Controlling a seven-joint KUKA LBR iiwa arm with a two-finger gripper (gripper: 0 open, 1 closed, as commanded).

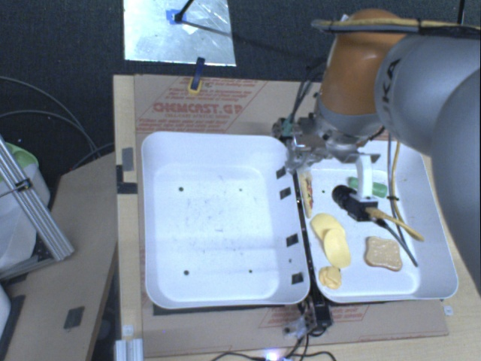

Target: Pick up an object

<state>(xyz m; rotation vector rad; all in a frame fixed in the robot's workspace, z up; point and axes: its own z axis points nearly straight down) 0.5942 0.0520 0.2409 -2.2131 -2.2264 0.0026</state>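
Aluminium rails [34, 209]: at the far left, slanting across a tan side table, well apart from the bins.
Foil sheet [176, 21]: at the top, behind the bench, lying flat on the dark floor.
Cardboard sheet [199, 105]: under both bins, with red print along its far edge.
Left bin [161, 201]: white and shallow, its bare floor marked by a few dark specks.
Gripper [301, 150]: low over the right bin's far-left corner, just beside the seam between the bins.
Claw state: cannot tell whether it is wide or narrow, as the wrist covers it from above.
Slim tube [305, 190]: cream and orange, lying along the right bin's left wall. Its far end sits right under the gripper; whether they touch is unclear.
Yellow pieces [337, 250]: three in a row near the left wall, running toward the near edge, with the two farther ones overlapping.
Green piece [378, 189]: small and partly hidden, mid-bin at the far side.
Toast slice [383, 253]: brown, lying flat to the right of the yellow pieces and apart from them.
Right bin [436, 280]: white, touching the left bin.
Arm [428, 81]: grey with an orange band, reaching in from the right.
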